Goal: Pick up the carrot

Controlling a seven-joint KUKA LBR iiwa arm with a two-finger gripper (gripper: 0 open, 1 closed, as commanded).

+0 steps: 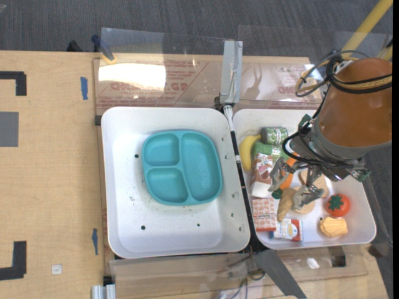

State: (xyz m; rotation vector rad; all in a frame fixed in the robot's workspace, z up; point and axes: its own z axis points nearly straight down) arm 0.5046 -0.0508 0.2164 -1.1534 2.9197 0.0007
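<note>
Printed cardboard backing (187, 83) — lettering unreadable

**Two white bins share a tan surface**

A teal plastic divided plate (182, 167) lies in the left shallow white bin (118, 185). The right shallow white bin (365, 229) is crowded: a yellow toy banana (247, 151) beside a green can (273, 134), a red toy tomato (336, 205) just above a yellow corn piece (333, 227), and small red-and-white printed packets (264, 213). Blue tape strips (84, 88) mark the tan wooden surface (43, 167).

Even overhead light, glare on clear panel (134, 75), slightly soft focus
</note>
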